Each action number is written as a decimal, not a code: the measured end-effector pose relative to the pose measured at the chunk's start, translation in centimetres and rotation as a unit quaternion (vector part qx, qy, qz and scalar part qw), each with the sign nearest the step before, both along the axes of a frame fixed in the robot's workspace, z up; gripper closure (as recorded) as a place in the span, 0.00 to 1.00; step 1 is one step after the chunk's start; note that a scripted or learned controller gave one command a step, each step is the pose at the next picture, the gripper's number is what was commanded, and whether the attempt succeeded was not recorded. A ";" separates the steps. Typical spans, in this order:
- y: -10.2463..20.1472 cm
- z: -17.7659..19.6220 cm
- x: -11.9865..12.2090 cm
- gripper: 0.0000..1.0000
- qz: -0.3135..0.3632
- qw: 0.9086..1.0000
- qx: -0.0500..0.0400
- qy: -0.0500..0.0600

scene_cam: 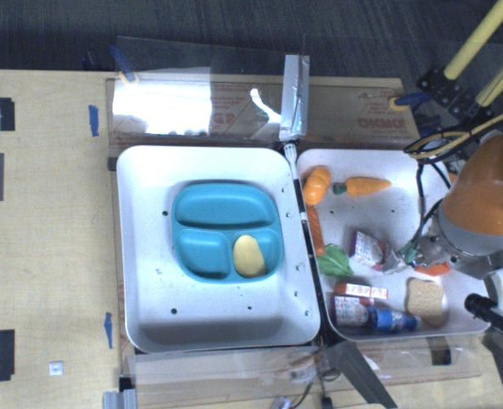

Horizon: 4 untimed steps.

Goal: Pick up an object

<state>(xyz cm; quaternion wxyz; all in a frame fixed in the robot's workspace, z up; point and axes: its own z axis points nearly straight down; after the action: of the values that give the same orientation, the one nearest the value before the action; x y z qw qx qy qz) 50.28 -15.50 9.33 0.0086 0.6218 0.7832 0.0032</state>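
My gripper [412,255] is low in the right bin [405,167], under the arm's orange band [488,196]. It hovers among a crinkled packet [367,248], a small red piece [437,269] and a tan bread-like slice [424,300]. I cannot see whether it touches any of them. A carrot [364,186] and a small orange vegetable [316,183] lie at the bin's far side. A green leafy item [334,262] sits by the left wall. Along the near side lies a bottle [372,314] with a blue end.
The left bin [141,228] bears a blue divided plate [211,228] with a yellow oval item [249,256] in its near right compartment. A clear panel and metal post [294,96] stand behind the bins. Cables [439,143] hang at the right.
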 end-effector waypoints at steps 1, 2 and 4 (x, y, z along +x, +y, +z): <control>0.7 0.0 6.9 1.00 -0.070 0.998 0.003 0.005; 3.9 -0.5 4.7 1.00 -0.165 0.986 0.004 0.004; 4.8 3.2 0.9 0.00 -0.292 0.956 0.006 0.010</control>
<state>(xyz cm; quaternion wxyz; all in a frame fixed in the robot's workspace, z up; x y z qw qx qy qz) 51.14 -10.65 12.56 -0.0021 0.8232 0.5678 -0.0010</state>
